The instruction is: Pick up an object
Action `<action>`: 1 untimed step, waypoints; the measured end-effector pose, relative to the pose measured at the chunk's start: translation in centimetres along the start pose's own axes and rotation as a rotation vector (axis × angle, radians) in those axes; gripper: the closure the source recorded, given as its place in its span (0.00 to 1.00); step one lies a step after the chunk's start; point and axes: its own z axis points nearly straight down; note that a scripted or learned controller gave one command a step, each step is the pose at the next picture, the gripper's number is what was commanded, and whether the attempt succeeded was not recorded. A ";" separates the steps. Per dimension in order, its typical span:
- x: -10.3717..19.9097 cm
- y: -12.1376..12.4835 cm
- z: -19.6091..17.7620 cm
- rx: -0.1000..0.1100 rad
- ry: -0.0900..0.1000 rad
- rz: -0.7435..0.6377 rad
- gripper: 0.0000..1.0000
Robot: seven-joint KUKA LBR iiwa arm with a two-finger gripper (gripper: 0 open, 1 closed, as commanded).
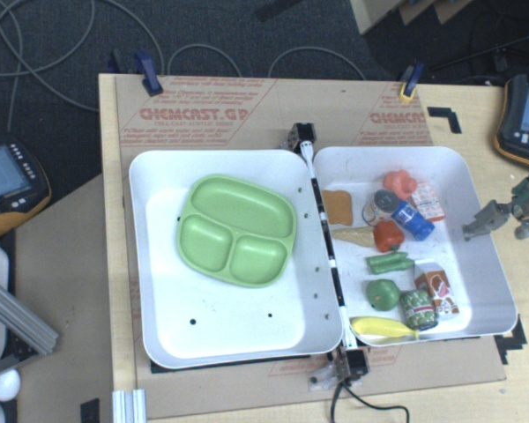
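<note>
You have even, fairly bright overhead light with no hard shadows. The two white bins run close to overexposed: the left bin (159,263) shows a bluish cast on its floor and a soft shadow along its inner left wall, and the right bin (480,280) washes out near its right rim. The green tray (238,230) has mild sheen on its ridges, no harsh glare. The dark floor (53,42) at the top is dim and grainy. Your focus is soft all over: small items in the right bin blur together and their labels cannot be read. The gripper (487,221) at the right edge is smeared and indistinct.
</note>
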 end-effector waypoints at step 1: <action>4.9 4.2 17.1 0.000 0.001 -0.001 0.00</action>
